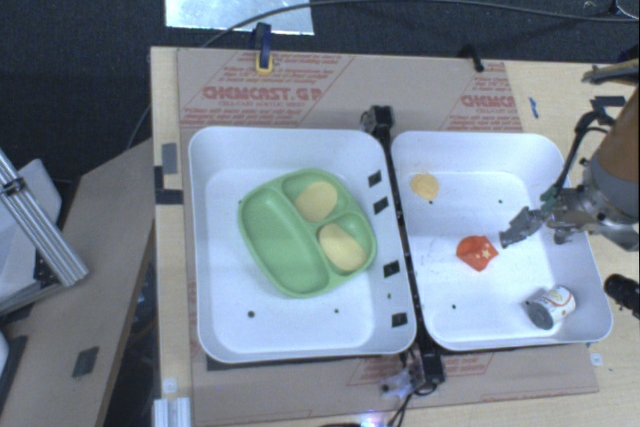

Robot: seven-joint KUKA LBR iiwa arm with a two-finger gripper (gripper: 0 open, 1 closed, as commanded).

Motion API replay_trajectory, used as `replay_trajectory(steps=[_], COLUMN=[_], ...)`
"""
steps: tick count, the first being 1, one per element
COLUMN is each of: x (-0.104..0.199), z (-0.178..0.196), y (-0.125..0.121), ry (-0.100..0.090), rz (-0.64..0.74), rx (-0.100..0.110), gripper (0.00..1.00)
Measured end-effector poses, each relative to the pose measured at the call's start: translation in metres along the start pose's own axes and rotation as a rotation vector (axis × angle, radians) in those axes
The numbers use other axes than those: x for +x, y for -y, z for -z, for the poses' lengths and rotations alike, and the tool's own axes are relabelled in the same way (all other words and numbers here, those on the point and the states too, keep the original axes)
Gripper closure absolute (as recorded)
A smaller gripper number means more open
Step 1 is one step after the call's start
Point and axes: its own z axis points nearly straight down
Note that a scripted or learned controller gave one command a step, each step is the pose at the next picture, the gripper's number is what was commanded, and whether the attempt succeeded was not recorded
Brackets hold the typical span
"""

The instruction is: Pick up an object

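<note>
Look at the right bin [560, 155] and you see three candidates: a red block [477, 252] near its middle, a pale yellow piece [425, 185] up toward its 11 o'clock corner, and a small grey-and-white cup [548, 307] lying on its side down at its 5 o'clock corner. Your gripper [520, 227] comes in from the 3 o'clock side and hangs over the bin, its dark tip aimed toward 9 o'clock. You cannot tell from this slant whether it is parted or closed, and nothing shows between its tips, so treat it as carrying nothing. The relation that matters is this: the red block lies just beside the tip, toward 8 o'clock from it, nearer than either other thing. It looks roughly square with no clear long axis, turned a little cornerwise to the bin walls, so wrist angle probably matters little. The cup sits toward 5 o'clock from the tip, its long axis running roughly 2 to 8 o'clock. The left bin [215, 315] holds a green divided plate [275, 245] bearing two yellow pieces.
</note>
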Motion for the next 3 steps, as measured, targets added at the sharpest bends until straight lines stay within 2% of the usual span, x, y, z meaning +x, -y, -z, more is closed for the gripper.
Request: replay_trajectory(steps=[1,3], x=[0.000,-0.005], z=[0.006,-0.098], y=[-0.003,0.000], ry=[0.003,-0.003], rz=[0.003,0.001], rx=[-0.012,-0.013], gripper=[0.00,0.00])
